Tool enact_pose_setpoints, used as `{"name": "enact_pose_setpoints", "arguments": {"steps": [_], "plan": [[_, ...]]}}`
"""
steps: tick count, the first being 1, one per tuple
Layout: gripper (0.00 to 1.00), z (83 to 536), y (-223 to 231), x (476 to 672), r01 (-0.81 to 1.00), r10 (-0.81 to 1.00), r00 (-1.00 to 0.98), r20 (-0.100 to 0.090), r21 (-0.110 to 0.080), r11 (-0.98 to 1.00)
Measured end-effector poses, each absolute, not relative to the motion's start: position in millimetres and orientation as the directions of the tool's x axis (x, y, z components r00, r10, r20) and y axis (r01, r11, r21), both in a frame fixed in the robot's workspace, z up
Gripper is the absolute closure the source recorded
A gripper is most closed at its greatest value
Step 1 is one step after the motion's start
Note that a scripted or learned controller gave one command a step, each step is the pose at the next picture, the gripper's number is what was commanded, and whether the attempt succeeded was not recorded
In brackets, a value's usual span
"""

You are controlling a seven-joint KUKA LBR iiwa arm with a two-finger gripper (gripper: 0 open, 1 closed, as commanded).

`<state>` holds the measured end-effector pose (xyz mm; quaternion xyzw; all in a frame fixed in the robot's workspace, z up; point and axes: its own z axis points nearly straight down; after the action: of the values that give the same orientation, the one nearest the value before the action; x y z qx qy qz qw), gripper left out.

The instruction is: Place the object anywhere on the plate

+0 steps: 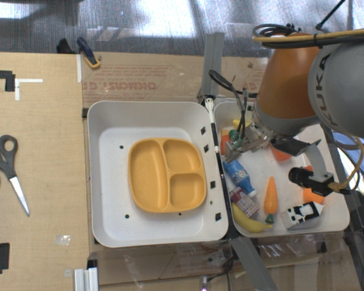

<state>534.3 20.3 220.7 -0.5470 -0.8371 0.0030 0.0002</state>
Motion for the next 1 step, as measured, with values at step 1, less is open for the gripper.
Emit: {"name": "enact_pose_setpoints", "arguments": {"steps": [1], "plan": [[1.00,190.9,79.1,555.5,0.794,0.794,-0.608,0.000,-0.002,0.608]]}}
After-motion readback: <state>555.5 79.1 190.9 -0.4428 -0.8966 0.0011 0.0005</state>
